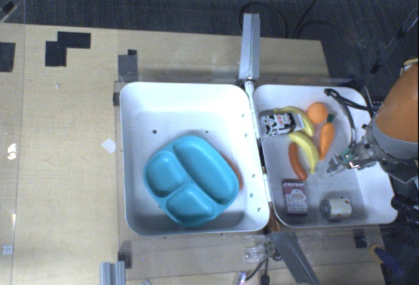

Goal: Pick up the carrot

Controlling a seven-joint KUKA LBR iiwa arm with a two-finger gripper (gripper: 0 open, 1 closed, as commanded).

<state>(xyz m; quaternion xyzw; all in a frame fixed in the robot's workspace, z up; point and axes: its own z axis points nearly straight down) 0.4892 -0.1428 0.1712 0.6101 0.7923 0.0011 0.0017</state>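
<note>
A blue divided plate (pixel 190 179) is found in the left bin (pixel 134 146), with bare white floor around it. In the right bin (pixel 380 211) the items are crowded: a small printed pack (pixel 277 122), two bananas (pixel 306 148), a sausage-like orange piece (pixel 297 161), a dark packet (pixel 295 196), a small can (pixel 336 207) and an orange fruit (pixel 317 113).

The carrot (pixel 326 139) is located just below the orange fruit, close beside the lower banana, near the bin's upper middle. The gripper (pixel 345 160) is seen low and right of the carrot, not on it; whether its claw is released or clenched cannot be told.

A risk is judged: the neighbouring banana could be caught or nudged instead of the carrot, owing to the tight spacing. Free floor is noted to the carrot's right, toward the bin wall.
</note>
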